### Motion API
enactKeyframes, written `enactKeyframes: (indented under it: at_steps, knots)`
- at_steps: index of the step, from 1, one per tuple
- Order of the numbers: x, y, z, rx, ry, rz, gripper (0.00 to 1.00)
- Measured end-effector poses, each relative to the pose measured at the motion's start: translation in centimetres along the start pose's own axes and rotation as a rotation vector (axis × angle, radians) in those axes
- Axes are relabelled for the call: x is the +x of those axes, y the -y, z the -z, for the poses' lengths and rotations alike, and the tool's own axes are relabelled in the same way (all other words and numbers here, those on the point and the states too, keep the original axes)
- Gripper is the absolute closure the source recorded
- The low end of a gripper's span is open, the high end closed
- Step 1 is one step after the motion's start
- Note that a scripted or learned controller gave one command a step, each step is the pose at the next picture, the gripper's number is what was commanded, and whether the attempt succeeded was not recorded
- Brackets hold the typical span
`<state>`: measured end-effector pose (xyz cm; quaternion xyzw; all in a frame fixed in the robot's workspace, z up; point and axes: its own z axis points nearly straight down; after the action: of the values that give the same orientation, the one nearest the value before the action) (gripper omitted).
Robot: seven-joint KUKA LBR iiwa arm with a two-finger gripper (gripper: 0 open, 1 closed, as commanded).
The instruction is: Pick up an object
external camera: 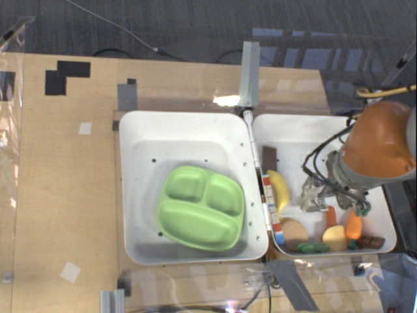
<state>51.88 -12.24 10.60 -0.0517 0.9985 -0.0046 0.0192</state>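
Note:
The arm's orange band hangs over the right bin. Below it the gripper sits low among the toy food, just right of a yellow banana. Near the bin's front lie a tan round piece, a green bean pod, a pale yellow piece, a carrot, a small red piece and a brown bar. The wrist hides what lies right under the gripper.
The left bin holds a green divided plate. A dark brown block lies at the right bin's left wall. A metal post stands behind the bins. Black cables loop off the wrist.

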Motion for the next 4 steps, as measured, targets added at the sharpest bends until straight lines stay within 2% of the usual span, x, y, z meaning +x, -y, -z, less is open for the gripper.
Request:
enactKeyframes:
  at_steps: [1,2,3,4]
  knots:
    - [2.1,4.7,-1.3,-0.013,-0.023,0.486,1.00]
    - [-1.4,8.8,15.7,-0.013,-0.019,0.829,1.00]
    - [-6.8,9.0,17.5,-0.020,-0.022,0.746,1.00]
    - [-10.8,9.5,18.9,-0.018,-0.022,0.667,1.00]
